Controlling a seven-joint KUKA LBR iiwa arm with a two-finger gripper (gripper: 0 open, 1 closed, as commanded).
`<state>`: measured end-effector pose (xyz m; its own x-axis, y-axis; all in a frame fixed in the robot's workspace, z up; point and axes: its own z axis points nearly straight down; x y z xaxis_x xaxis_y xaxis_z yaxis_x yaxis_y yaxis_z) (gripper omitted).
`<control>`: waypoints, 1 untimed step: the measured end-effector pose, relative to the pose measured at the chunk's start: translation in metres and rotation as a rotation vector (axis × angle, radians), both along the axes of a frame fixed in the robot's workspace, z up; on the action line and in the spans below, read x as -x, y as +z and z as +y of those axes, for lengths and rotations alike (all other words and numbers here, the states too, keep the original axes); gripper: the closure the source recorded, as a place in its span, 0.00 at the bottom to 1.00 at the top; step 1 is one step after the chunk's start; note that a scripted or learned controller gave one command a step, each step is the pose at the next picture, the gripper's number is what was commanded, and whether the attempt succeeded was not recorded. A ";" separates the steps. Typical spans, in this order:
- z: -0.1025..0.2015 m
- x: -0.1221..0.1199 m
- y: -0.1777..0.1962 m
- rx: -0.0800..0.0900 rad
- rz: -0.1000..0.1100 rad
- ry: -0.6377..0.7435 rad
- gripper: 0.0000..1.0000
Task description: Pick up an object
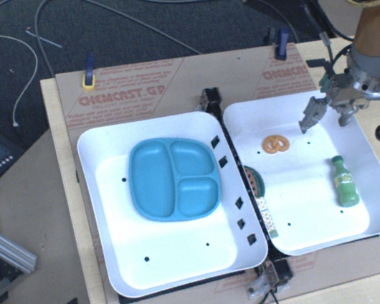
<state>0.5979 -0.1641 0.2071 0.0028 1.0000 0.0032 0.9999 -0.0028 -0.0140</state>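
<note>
Pretzel [274, 144]: lies flat in the right bin [313, 228], upper middle; small, light, likely stiff; best pinched across its width.
Jaws: gripper [326, 113] hangs spread and empty, just right of the pretzel, slightly above it.
Green bottle [344, 181]: on its side, nearer the front right.
Left bin [121, 254]: holds a blue divided plate [174, 178].

A small orange-brown pretzel [274, 144] lies flat on the white floor of the right bin, to the left of the claw [327, 115] and a little lower in the view, apart from its fingers. A green bottle [344, 181] with a yellow-green cap lies on its side, cap end toward the claw, below the claw in the view and well apart from it and from the pretzel.
</note>
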 end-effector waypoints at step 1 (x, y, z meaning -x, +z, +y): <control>0.000 -0.003 0.007 0.003 -0.013 0.003 0.00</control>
<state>0.6009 -0.1638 0.2145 -0.0004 1.0000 0.0006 1.0000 0.0004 -0.0007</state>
